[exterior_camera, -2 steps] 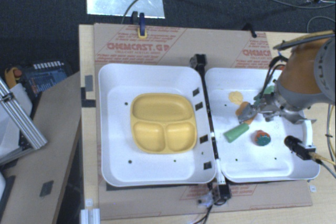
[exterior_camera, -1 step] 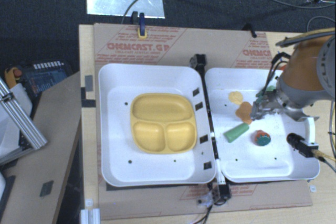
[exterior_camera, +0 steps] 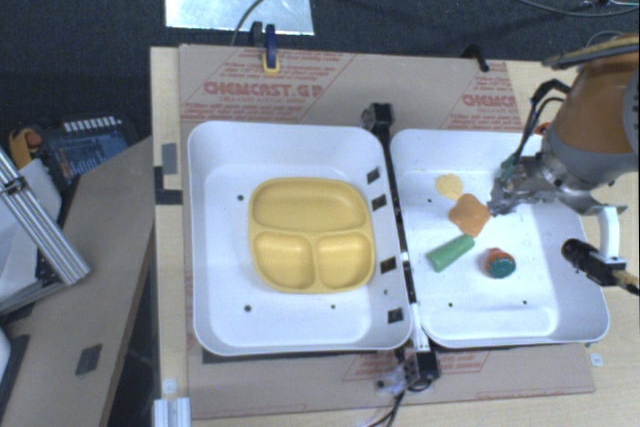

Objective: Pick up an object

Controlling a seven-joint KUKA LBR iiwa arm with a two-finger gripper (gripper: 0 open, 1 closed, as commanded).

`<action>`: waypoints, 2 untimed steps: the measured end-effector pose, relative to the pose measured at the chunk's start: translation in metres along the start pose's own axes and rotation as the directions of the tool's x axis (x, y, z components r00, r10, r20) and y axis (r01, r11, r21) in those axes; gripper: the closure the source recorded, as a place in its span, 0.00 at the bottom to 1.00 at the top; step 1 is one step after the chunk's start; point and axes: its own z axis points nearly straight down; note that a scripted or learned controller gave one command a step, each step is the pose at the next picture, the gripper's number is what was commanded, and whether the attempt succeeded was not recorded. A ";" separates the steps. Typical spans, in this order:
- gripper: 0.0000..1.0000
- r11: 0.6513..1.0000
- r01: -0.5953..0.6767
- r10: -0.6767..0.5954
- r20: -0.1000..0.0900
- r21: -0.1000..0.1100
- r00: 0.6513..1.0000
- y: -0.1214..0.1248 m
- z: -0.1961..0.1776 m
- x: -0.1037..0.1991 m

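Two white bins [exterior_camera: 210,245], one yellow tray [exterior_camera: 310,233], four small objects [exterior_camera: 470,215]

Right bin [exterior_camera: 520,320] is holding four bits – orange block [exterior_camera: 468,214], yellow piece [exterior_camera: 449,185] lying behind it, green cylinder [exterior_camera: 450,252] lying slanted, red-teal ball [exterior_camera: 499,263] sitting beside it.

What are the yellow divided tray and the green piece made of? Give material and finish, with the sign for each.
Yellow divided tray: probably moulded plastic, smooth with a soft sheen; rounded compartment edges and even colour suggest it.
Green piece: likely plastic or foam, matt; flat uniform colour with no glint. The view is too coarse to settle which.
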 end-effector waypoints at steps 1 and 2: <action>1.00 1.000 0.001 -0.001 0.001 -0.003 1.000 0.002 -0.051 0.000; 1.00 1.000 0.004 -0.004 -0.002 0.003 1.000 0.002 -0.042 0.051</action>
